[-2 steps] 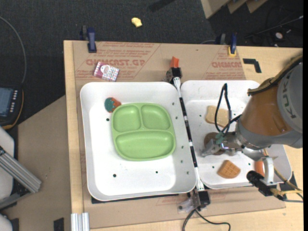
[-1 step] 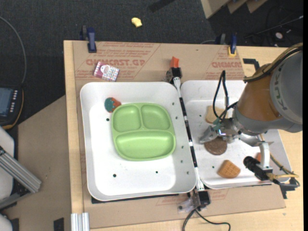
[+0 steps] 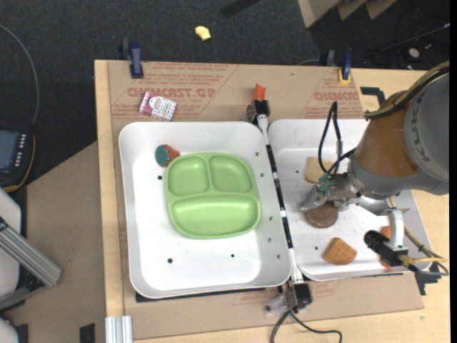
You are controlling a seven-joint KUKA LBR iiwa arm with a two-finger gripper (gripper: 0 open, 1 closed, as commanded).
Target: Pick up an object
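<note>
My gripper (image 3: 318, 197) is low in the right bin (image 3: 357, 136), near its left side. It hovers just above a brown round piece (image 3: 323, 217) and seems to touch its top edge. A tan piece (image 3: 313, 168) lies just behind the gripper. An orange waffle-like piece (image 3: 340, 251) rests near the bin's front wall. In the left bin (image 3: 143, 213) lies a green divided plate (image 3: 212, 194), with a small red and teal object (image 3: 166, 154) at its far left corner.
The arm's grey and orange body (image 3: 400, 148) covers the right bin's right half. A divider with clips (image 3: 275, 184) runs between the bins. A small pink packet (image 3: 158, 106) lies on the bench behind the left bin.
</note>
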